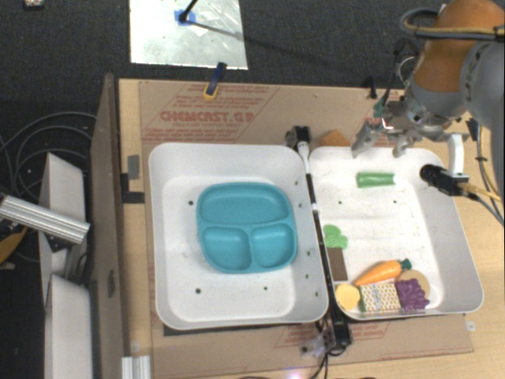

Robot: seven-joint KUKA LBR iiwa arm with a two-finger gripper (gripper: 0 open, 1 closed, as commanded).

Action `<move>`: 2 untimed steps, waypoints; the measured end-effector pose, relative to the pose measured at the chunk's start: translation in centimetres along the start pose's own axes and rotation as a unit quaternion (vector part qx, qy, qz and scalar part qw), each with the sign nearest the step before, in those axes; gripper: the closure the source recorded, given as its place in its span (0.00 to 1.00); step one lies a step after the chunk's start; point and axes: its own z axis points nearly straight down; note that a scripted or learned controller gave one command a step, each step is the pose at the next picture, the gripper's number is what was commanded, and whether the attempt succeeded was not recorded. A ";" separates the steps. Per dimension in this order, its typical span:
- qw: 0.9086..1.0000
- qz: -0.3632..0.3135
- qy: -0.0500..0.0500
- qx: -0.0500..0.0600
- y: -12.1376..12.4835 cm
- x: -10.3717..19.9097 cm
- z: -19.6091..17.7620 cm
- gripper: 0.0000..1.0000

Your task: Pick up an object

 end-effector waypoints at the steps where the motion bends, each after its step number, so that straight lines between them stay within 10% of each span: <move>1: 1.000 0.001 -0.001 0.001 0.2 -2.9 7.2 0.00; 2: 1.000 0.001 -0.001 0.000 0.2 -2.8 9.5 0.00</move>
